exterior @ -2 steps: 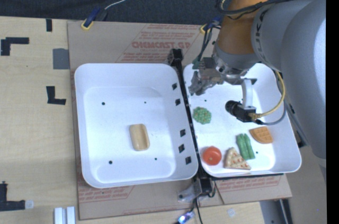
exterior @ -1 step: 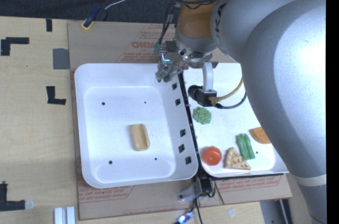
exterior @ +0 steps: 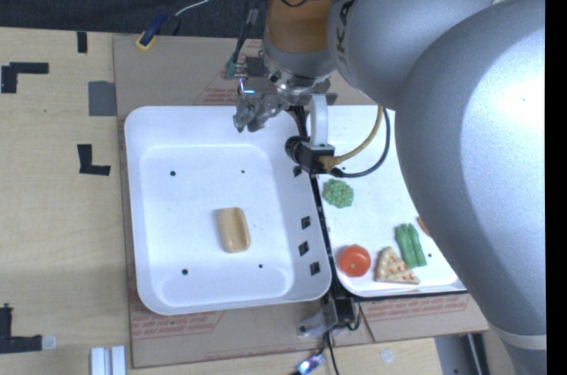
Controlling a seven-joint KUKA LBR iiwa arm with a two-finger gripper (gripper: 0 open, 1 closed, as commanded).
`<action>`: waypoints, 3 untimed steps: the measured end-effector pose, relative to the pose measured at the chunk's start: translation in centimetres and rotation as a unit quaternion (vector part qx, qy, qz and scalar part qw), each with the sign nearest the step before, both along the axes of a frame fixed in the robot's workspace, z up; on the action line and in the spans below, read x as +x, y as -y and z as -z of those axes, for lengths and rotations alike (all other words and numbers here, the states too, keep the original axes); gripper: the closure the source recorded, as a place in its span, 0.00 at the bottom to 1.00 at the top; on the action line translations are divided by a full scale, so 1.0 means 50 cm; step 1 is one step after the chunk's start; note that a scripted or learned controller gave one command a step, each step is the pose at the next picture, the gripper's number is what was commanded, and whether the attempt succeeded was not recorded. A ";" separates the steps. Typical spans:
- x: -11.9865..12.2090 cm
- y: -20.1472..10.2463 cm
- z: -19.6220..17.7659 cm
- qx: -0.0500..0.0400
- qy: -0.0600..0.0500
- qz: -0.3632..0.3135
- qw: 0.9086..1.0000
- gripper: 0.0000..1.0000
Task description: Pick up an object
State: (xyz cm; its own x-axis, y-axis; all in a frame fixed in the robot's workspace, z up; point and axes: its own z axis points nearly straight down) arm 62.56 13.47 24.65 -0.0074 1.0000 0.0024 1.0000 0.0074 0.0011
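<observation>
A tan bread roll (exterior: pixel 233 229) lies in the middle of the left white bin (exterior: pixel 151 187). In the right bin (exterior: pixel 381 187) lie a green broccoli piece (exterior: pixel 337 192), a red tomato (exterior: pixel 354 260), a pizza slice (exterior: pixel 395 267) and a green bean pod (exterior: pixel 409 244). My gripper (exterior: pixel 252 118) hangs over the far rim of the left bin, well above and behind the roll. Nothing shows between its fingertips.
The large grey arm covers much of the right bin. A black cable connector (exterior: pixel 306 153) hangs over the divider between the bins. Brown cardboard (exterior: pixel 159 81) lies under the bins. A blue and yellow plug (exterior: pixel 151 35) rests at the back.
</observation>
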 end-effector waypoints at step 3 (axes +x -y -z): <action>-0.255 -0.201 -0.014 0.000 -0.003 0.000 1.000 1.00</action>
